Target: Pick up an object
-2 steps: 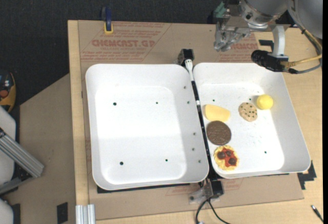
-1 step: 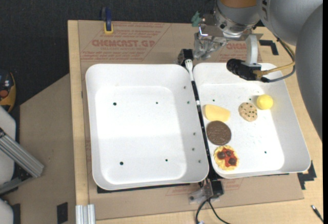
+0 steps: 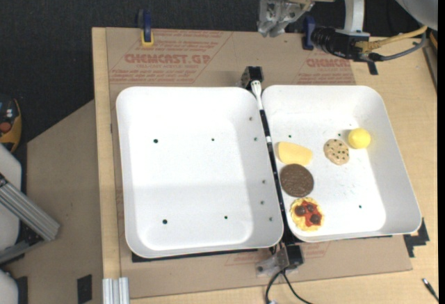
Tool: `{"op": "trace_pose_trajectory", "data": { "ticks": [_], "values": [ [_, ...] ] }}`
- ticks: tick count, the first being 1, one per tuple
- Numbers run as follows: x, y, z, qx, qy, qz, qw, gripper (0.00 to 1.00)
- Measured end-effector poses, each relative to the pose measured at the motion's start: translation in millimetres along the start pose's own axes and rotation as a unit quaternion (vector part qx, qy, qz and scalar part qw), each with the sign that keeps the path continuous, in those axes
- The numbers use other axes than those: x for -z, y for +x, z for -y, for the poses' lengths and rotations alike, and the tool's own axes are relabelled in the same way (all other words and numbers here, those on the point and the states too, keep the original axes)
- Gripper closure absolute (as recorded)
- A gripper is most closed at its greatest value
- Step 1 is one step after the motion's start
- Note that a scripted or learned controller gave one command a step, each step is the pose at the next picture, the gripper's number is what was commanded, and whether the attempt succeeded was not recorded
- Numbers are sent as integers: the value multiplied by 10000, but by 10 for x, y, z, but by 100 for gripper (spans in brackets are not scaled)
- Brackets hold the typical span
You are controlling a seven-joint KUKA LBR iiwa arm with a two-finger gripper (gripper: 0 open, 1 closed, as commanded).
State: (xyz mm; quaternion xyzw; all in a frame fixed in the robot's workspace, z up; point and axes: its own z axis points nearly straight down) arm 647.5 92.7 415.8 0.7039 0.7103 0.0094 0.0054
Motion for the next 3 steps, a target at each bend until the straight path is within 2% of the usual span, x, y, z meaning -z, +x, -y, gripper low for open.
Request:
{"op": "trace_pose_trajectory", "data": {
  "ticks": [1, 2, 3],
  "values": [
    [-388, 713, 889, 5, 143, 16, 9999, 100],
    [-690, 843, 1384, -29, 141, 29, 9999, 100],
    [-556, 851, 1704, -36, 122, 25, 9999, 100]
  ]
}}
